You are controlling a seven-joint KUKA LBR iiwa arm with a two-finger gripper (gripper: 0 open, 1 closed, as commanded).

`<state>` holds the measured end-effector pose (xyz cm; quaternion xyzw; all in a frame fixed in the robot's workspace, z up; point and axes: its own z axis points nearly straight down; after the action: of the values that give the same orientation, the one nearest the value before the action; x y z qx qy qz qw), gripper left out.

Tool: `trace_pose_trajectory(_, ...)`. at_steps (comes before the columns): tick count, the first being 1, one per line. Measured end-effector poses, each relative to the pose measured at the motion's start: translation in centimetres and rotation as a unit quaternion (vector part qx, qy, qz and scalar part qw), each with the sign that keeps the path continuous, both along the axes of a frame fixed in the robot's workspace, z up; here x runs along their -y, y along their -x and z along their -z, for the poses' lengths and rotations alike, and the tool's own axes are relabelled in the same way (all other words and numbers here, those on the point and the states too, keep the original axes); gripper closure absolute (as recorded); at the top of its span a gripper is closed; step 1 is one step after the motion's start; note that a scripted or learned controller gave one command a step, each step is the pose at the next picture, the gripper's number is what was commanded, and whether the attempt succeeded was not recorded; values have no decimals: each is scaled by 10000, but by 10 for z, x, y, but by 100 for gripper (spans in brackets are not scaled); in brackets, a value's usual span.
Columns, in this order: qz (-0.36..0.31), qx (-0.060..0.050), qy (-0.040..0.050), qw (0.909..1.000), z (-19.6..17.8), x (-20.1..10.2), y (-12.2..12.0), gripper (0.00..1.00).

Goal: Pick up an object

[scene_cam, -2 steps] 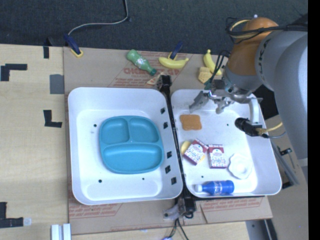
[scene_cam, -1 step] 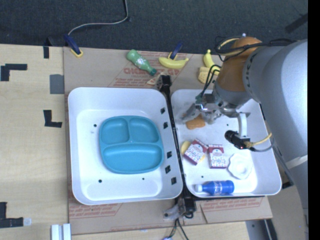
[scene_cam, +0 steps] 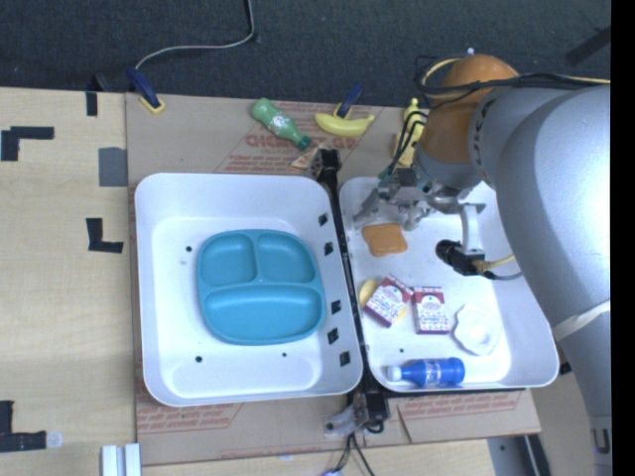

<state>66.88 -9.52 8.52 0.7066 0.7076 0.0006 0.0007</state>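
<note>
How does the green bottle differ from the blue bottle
The green bottle lies outside the bins on the brown board, tilted diagonally; the blue bottle lies inside the right bin, nearly horizontal along its near wall. The green one looks slimmer, while the blue one has a white cap. Both lie on their sides, away from the gripper.

We see the bench [scene_cam: 60,296] bearing two white bins [scene_cam: 159,296] side by side — behind them, at its back edge, lie a green bottle [scene_cam: 279,123] and a banana [scene_cam: 343,123].
</note>
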Motion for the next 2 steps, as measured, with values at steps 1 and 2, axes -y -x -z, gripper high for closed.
trace_pose_trajectory(1,4,-2,5,10000,0,0,0,0)
trace_pose_trajectory(2,0,-3,6,10000,0,2,0,0)
